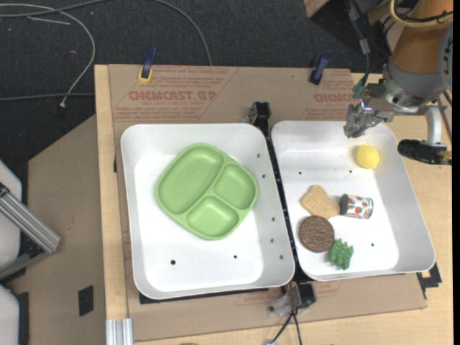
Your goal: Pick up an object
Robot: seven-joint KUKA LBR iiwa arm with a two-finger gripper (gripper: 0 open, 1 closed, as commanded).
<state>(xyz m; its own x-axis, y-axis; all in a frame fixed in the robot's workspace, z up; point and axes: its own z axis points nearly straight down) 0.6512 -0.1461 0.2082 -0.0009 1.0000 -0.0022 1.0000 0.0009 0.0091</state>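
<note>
1. The lemon (367,157), a small yellow one, sits in the far part of the right bin (410,221) and is the thing nearest the claw (355,128), so I take it for the likeliest pick.
2. From the claw it lies just beside and a little toward the near rim, slightly to the right as the camera sees it; the two are close but apart.
3. It looks roundish, with no clear long axis that I can make out.
4. The claw hangs over the bin's far edge; from here I cannot tell how far it is open, and nothing shows in its hold.
5. The cracker (319,201), the small can (356,206), the brown cookie (316,233) and the green toy (341,254) lie well nearer the front rim.
</note>
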